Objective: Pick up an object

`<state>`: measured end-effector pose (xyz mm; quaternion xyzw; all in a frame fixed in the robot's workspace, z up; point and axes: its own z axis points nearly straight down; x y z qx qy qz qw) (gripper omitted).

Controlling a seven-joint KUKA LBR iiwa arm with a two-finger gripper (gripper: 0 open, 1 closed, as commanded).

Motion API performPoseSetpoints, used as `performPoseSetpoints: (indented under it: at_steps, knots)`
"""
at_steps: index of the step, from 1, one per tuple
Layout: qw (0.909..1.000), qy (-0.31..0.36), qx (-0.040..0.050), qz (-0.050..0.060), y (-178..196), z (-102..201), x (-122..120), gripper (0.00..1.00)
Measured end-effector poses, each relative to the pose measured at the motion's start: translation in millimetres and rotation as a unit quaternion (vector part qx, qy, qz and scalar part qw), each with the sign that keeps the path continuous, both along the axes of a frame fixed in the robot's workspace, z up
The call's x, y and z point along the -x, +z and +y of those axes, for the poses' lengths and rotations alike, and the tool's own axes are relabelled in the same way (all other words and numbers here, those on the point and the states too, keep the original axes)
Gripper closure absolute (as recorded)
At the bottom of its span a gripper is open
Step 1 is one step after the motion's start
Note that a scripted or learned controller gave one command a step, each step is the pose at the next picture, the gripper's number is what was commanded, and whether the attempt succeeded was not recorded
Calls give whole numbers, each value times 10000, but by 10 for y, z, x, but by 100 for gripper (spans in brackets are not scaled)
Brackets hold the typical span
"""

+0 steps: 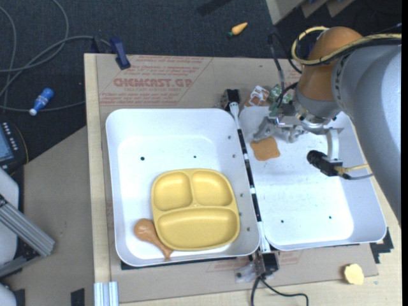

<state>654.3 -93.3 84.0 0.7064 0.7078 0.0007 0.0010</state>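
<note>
My gripper (276, 137) hangs over the far left part of the right bin (319, 215), below the orange band of the arm. Its two metal fingers stand apart, so it is open with nothing between them. A flat tan piece like a slice of toast (265, 149) lies on the bin floor just under and in front of the left finger (260, 134). In the left bin (127, 139) sits a yellow divided plate (194, 208), with a tan drumstick-shaped toy (150, 233) against its front left edge.
A black connector with a yellow cable (324, 162) hangs from the arm over the right bin. Small colourful items (258, 95) lie on the cardboard behind the bins. A yellow lump (353, 273) rests near the bench's front right corner. A black divider (247, 171) separates the bins.
</note>
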Motion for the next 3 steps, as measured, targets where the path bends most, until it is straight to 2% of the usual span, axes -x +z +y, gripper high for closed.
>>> performPoseSetpoints:
  at_steps: [2,3]
  knots:
    - [10000,-11,0,21,10,-89,187,0]
    - [10000,-6,1,4,120,-82,178,100]
